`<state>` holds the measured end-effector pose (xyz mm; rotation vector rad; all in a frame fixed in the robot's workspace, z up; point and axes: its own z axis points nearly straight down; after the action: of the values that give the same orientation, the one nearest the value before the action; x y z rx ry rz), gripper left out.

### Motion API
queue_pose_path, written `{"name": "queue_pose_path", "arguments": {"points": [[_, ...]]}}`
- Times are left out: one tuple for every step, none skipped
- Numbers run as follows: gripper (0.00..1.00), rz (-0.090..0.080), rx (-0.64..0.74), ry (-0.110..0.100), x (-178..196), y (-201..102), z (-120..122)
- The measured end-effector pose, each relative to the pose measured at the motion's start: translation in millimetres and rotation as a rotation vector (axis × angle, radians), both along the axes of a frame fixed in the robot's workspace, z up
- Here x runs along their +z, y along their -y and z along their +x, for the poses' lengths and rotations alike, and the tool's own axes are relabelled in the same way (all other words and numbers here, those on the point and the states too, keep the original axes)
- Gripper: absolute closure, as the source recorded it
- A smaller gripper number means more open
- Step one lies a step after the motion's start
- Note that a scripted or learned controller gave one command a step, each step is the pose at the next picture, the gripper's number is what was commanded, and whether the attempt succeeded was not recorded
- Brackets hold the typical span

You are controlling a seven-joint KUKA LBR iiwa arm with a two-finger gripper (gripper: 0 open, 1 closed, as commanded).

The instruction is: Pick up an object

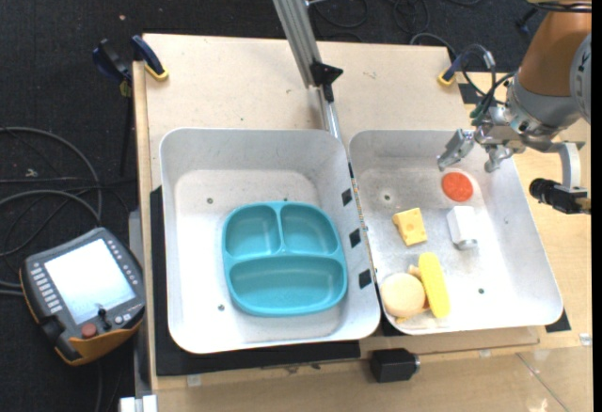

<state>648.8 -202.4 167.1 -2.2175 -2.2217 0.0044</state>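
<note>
1. The tool (478,149) hangs over the far part of the right shallow white bin (527,260), its 2 fingers spread apart with nothing between them, so it is released.
2. Just below it lies the likeliest target, a small flat orange-red round disc (457,185), on the bin floor near the far wall. It looks light and stiff, probably smooth; being low, it wants a pinch across its edge, fingers down close to the floor, and it may skid.
3. Just beside the disc, nearer the camera, sits a small white block (462,225), close enough to crowd 1 finger.
4. Left of that, a yellow cheese-like wedge (410,226) stands apart, chunky and an easier grip by my reckoning.
5. At the bin's near edge a yellow oblong piece (433,285) touches a pale round bun-like lump (403,295); separating them would be awkward.
6. The left white bin (188,156) holds a teal 3-compartment plastic tray (282,259), well clear of the action.
7. A slanted metal pole (293,10) crosses the counter (235,81) behind the bins.
</note>
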Motion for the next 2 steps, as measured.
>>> {"name": "queue_pose_path", "arguments": {"points": [[0.00,0.001,-0.001,-0.001,-55,-8,-9],[1.00,-0.001,0.000,0.006,-40,-7,-6]]}}
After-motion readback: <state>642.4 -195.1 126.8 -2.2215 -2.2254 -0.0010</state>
